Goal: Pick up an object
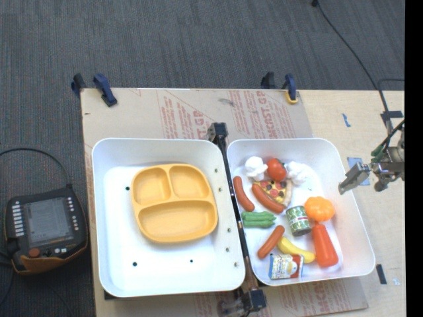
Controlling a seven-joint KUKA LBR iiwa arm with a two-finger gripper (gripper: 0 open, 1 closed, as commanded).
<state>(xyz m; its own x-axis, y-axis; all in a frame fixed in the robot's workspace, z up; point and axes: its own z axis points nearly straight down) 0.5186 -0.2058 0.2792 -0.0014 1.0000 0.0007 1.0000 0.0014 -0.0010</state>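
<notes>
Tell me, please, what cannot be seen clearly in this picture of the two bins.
- Tool: cut off by the camera view's right edge; too small to tell open or shut.
- Small white carton with a printed label: print too small to read.
- Yellow plastic banana: partly hidden under the brown toy sausage.
- Grey handheld control pendant: screen text too small.

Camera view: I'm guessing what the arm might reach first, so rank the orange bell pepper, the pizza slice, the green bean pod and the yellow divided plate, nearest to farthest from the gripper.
From the gripper, at the right bin's right edge:
1. Orange bell pepper, right side of the right bin.
2. Pizza slice, middle of that bin.
3. Green bean pod, near that bin's left wall.
4. Yellow divided plate, in the left bin.
</notes>
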